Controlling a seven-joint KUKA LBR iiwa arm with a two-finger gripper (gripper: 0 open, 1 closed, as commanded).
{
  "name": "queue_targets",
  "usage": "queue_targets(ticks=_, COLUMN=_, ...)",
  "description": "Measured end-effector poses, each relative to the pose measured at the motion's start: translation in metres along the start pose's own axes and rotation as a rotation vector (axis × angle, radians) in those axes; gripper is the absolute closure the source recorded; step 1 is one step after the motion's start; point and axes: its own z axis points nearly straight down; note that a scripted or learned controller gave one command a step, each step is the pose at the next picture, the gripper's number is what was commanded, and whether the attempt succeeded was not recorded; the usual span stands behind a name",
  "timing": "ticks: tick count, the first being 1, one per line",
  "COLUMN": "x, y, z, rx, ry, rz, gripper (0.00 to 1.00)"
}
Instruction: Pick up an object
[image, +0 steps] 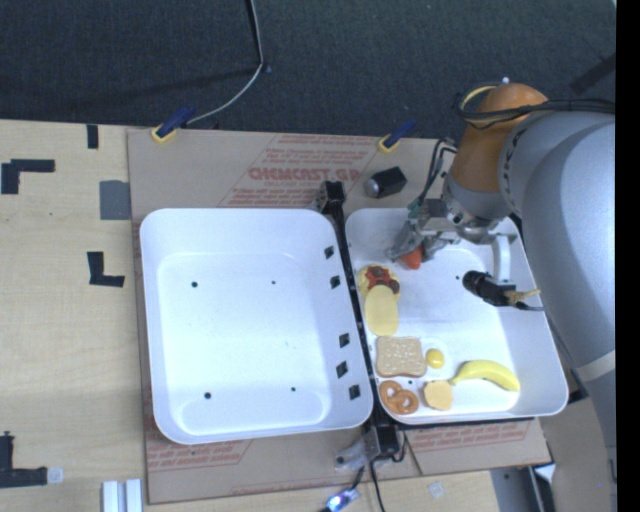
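Observation:
My gripper hangs low over the far part of the right bin. A small orange-red piece lies right at its tip, and I cannot tell whether it is gripped. Closer to the bin's left wall are a small dark red and yellow item, a pale yellow oval and a slice of toast. Along the near side lie a pretzel, a round orange-yellow piece, a small yellow ball and a banana.
The left bin stands beside the right one, their walls meeting at a row of black clips. A small black block sits on the cardboard behind the bins. The bulky grey arm covers the right side.

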Motion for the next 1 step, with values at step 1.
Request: queue_targets(ticks=1, x=0.0538, y=0.0019, z=-0.0964, rx=-0.008, ry=0.004, rz=-0.003, gripper=1.00)
